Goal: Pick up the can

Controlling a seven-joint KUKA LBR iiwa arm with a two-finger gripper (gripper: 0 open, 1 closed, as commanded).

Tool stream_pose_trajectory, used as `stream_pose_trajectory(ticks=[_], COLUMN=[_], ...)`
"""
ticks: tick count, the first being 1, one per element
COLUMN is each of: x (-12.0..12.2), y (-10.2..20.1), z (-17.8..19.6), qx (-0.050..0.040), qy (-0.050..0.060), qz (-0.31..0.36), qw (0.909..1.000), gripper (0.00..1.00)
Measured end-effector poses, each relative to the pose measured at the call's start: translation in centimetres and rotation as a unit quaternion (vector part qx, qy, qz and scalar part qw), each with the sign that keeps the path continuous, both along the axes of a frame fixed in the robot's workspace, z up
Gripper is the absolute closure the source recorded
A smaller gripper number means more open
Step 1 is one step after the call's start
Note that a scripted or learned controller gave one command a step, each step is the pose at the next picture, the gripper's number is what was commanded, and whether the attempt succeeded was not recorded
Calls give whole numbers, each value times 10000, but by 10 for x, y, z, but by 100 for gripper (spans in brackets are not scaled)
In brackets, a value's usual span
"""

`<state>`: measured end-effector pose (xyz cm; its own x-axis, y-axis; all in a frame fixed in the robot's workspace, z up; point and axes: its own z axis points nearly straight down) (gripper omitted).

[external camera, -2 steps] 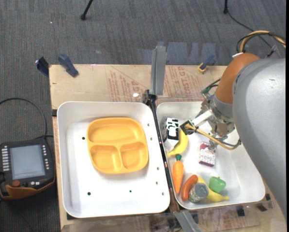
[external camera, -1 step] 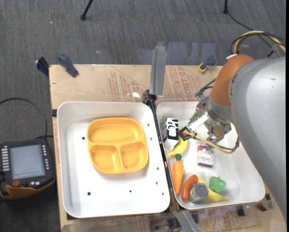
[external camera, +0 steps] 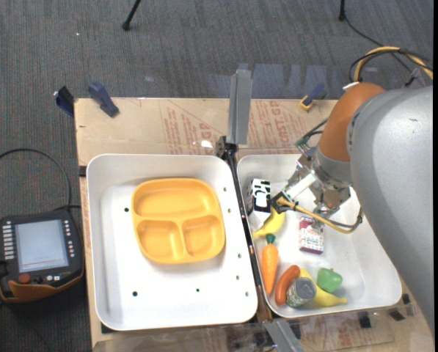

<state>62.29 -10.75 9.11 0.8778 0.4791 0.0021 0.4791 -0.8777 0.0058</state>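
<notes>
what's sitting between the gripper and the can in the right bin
In the camera view, a small red-and-white packet lies between the gripper above and the can near the bin's front edge; otherwise white bin floor.

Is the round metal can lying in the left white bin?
No, the round metal can lies in the right white bin, beside the green pepper.

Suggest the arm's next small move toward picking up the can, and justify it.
Probably shift the gripper toward the near edge of the right white bin: the silver metal can lies there among an orange carrot, a red sausage and a green pepper, while the gripper hovers farther back.
</notes>
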Motion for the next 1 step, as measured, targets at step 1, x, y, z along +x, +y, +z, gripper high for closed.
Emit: stream_pose_trajectory(ticks=[1], x=[-30], y=[-9], z=[8], qx=[35], qy=[68], qz=[-76], qw=[9999], gripper=[0])
